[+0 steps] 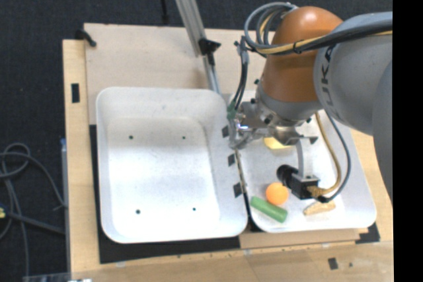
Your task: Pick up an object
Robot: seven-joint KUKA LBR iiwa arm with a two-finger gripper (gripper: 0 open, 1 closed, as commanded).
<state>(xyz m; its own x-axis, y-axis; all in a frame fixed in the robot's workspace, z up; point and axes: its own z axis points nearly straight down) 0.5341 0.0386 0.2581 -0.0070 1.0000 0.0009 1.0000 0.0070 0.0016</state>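
In the right bin (360, 208), an orange ball (277, 193) lies near the front, touching a green cylinder (268, 209) just in front of it. To their right, by the front rim, lies a tan wooden piece (319, 209). A yellow object (273, 141) peeks out from under the arm, farther back in the same bin. My gripper (277, 134) hangs below the orange wrist band, over the back half of the right bin and close to the yellow object. The wrist hides most of it.
The left bin (119, 109) lies beside the right one, their rims meeting near the middle. A slanted aluminium post (188, 3) rises behind the bins. The wooden bench (79, 142) ends just past the bins' front rims.
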